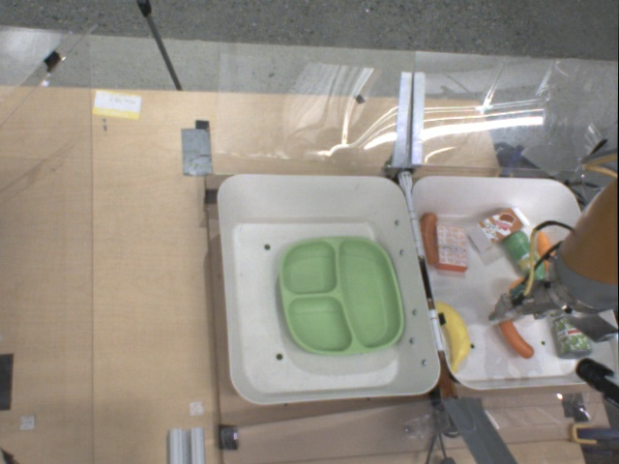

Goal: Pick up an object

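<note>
My gripper (516,304) hangs low in the right bin (484,189), reaching in from the right under the arm's orange band. Just below it lies a small red-orange sausage-shaped piece (516,340); whether they touch I cannot tell. A yellow banana (455,335) rests against the bin's left wall. Farther back lie a red cracker box (451,245), a white and red packet (500,225) and a green item (517,246). A green packet (572,336) lies under the arm at the right.
The left bin (242,259) holds a green divided plate (340,294). A metal post (411,114) stands at the back between the bins. Bare wooden bench (97,259) extends to the left.
</note>
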Tool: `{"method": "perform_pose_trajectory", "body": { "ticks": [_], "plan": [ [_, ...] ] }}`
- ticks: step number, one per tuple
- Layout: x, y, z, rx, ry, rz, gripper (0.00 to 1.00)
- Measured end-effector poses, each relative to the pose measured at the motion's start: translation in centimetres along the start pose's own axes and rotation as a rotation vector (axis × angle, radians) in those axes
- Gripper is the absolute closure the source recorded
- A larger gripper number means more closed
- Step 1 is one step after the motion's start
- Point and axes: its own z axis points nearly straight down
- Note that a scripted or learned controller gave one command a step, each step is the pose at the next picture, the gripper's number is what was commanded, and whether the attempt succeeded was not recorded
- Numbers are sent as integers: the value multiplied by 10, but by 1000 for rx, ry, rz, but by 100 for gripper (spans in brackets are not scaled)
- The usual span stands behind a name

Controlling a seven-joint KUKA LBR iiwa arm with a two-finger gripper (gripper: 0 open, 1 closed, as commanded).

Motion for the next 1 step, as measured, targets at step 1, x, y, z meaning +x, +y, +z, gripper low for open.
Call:
{"method": "perform_pose_trajectory", "body": {
  "ticks": [1],
  "plan": [
    [23,77,-67,5,1,213,100]
  ]
}}
